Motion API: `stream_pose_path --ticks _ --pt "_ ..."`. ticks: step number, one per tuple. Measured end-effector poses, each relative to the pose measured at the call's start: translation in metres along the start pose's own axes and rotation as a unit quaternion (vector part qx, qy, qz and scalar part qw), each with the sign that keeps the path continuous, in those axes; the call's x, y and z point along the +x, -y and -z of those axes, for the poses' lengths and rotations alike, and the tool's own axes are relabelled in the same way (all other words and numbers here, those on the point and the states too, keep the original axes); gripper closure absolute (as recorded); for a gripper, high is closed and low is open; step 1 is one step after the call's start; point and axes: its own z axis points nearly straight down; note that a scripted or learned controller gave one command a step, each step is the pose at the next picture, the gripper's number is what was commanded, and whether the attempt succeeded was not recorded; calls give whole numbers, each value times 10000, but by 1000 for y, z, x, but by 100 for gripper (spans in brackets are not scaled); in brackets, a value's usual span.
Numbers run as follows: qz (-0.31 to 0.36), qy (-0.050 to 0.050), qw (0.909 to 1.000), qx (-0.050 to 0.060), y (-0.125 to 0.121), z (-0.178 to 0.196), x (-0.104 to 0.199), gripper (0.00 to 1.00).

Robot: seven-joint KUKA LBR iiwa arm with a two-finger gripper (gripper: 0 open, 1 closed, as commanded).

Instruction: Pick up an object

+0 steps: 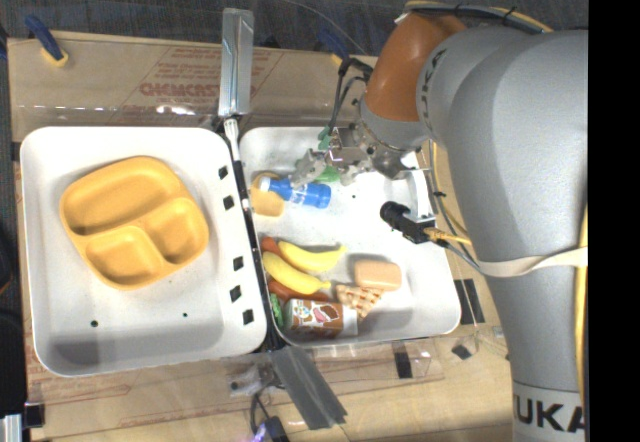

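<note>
Yellow divided tray [133,220] in left bin [40,330], blue bottle [298,193], bananas [300,267] and can [315,317] in right bin [435,305], gripper [335,158] just above the bottle, grip impossible to tell.

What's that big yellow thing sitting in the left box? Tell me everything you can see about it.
The yellow tray looks like a moulded plastic meal tray with rounded corners and a raised rim. It has three hollows: one long one along its upper side and two smaller ones below. It lies flat, face up, turned at a slant, on the floor of the left bin, toward the bin's upper left. Nothing lies in it, and nothing else touches it.
</note>
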Motion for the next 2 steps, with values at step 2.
stream_pose_path --ticks 2 --pt "54 1 10000 -17 -19 -36 0 0"
